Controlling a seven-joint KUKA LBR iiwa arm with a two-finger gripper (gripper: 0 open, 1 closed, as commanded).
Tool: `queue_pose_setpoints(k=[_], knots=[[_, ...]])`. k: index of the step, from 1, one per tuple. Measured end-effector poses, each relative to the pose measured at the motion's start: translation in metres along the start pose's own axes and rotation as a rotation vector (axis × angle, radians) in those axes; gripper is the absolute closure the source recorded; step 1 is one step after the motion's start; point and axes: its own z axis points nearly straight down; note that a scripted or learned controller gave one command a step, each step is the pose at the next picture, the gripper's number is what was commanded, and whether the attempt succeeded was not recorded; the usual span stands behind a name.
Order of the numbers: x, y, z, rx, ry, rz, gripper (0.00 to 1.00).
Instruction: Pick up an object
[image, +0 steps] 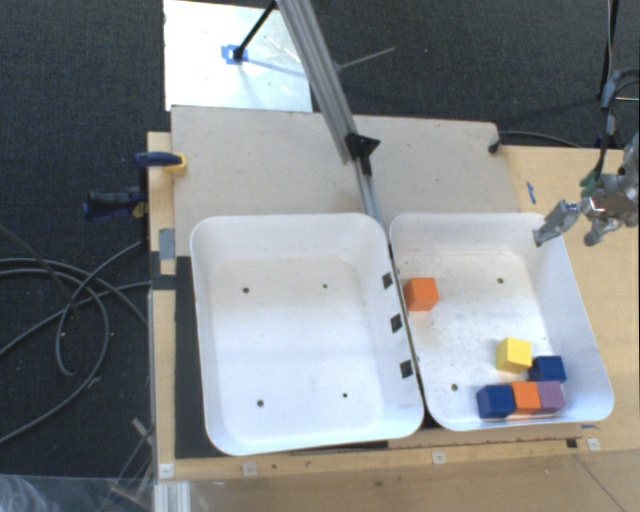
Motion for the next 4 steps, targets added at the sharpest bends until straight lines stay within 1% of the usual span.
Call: queue_pose_setpoints(k=[1,2,3,4], knots=[[0.063,0.014,0.082,0.006,0.006,-0.006,0.00],[0.121,0.018,0.122,0.003,0.005,-0.006,0.00],[0.126,0.018,0.178,0.003,0.002,-0.001,0.00],[0.127,0.055,0.174,-0.005,0.001,-0.002,0.00]])
